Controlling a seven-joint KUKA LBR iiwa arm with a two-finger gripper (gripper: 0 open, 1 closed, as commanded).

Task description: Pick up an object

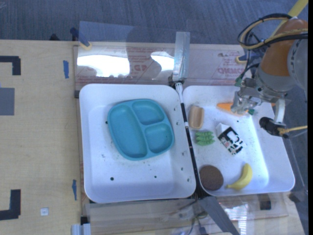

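gripper (pixel 243 105) hovering low at the right bin's (pixel 274 180) far edge, directly over the orange carrot-like piece (pixel 224 106) | opening: cannot tell, grasp unconfirmed | likely targeting it as nearest | banana (pixel 241 177), brown disc (pixel 211 176) sitting untouched nearer the front | blue tray (pixel 141 128) lying in left bin (pixel 98 180)

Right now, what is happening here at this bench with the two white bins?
A grey robot arm reaches into the right bin from the right side. Its hand is low at the far part of that bin, right at an orange carrot-like piece; I cannot tell if it grips it. Also in this bin lie a bread-like piece, a green item, a black-and-white packet, a brown round thing and a banana. The left bin holds a blue divided plate.
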